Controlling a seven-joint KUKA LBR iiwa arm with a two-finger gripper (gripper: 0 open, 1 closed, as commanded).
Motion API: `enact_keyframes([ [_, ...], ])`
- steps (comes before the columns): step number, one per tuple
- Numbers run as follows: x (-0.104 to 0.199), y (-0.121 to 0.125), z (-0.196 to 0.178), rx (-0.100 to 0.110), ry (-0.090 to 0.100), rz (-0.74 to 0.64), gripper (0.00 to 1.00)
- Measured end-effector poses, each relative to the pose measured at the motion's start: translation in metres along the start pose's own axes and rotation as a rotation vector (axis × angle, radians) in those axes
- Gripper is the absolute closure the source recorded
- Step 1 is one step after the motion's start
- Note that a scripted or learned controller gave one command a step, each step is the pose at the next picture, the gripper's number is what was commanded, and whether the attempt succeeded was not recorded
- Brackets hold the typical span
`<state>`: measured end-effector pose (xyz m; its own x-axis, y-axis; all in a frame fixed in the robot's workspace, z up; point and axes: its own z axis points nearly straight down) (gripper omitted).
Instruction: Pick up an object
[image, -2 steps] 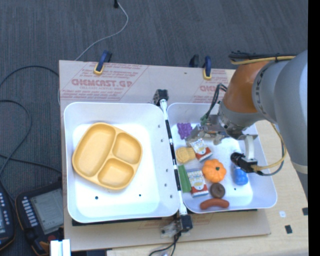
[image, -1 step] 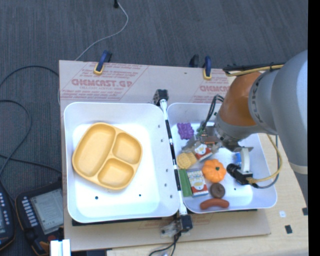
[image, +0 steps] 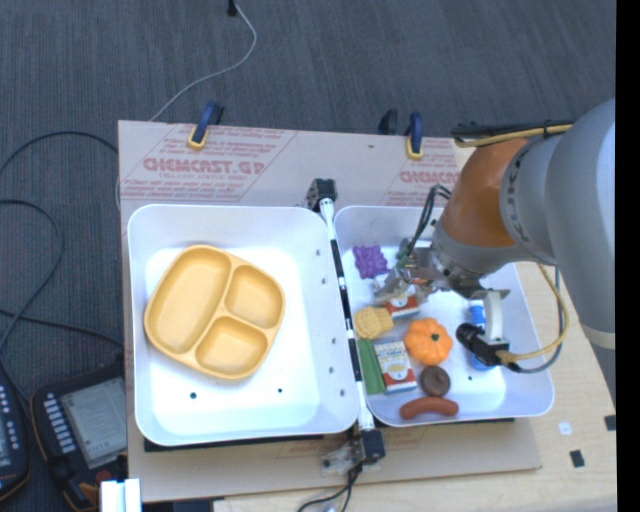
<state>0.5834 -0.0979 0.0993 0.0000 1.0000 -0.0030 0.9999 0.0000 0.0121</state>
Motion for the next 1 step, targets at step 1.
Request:
enact_keyframes([
  [1,0.0256,-0.0227,-0.1104,0.01,0.002,-0.001,1.0],
])
